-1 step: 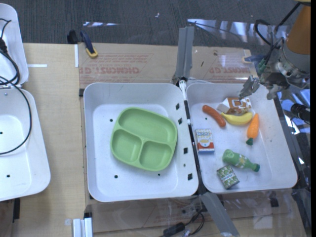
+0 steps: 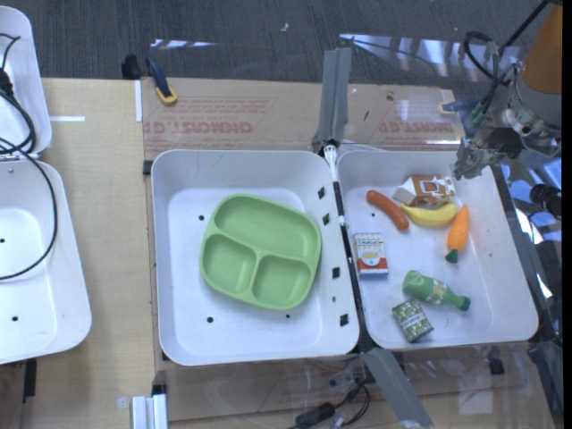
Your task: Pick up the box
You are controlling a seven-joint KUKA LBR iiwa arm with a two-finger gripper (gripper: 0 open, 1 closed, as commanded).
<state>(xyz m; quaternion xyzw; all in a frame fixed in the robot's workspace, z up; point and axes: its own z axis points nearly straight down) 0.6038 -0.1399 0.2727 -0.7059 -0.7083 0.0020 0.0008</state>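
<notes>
Grey KUKA arm with orange band

The arm shows an orange band above a pale grey wrist; black cables loop beside it, and the gripper is dark metal and narrow

left bin: green divided plate | right bin: sausage, banana, carrot (tip toward the near edge), green bottle lying flat | bench: blue-yellow clamp
</notes>
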